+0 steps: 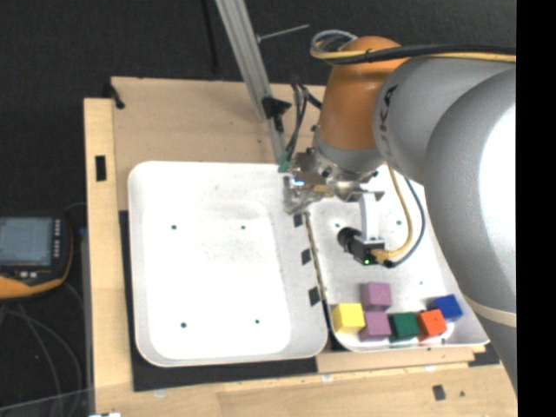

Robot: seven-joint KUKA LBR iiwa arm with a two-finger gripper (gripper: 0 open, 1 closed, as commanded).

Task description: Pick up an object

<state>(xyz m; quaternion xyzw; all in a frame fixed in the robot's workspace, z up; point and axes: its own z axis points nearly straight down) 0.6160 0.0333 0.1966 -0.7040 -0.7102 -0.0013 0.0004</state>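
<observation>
We judge nothing picked yet: the blocks [391, 316] lie in the right bin [434, 272], and whether the end effector [306, 189] is apart or together we cannot tell.

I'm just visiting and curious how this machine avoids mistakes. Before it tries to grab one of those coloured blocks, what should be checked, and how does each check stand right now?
1. Blocks in sight: ok. Yellow block, two purple blocks, green block, orange block and blue block lie in the right bin.
2. A block standing free: not ok. They crowd together at the bin's near edge.
3. End effector above a block: not ok. It sits near the divide between the bins, apart from the blocks.
4. Fingers open: cannot tell.
5. Already holding something: cannot tell.
</observation>
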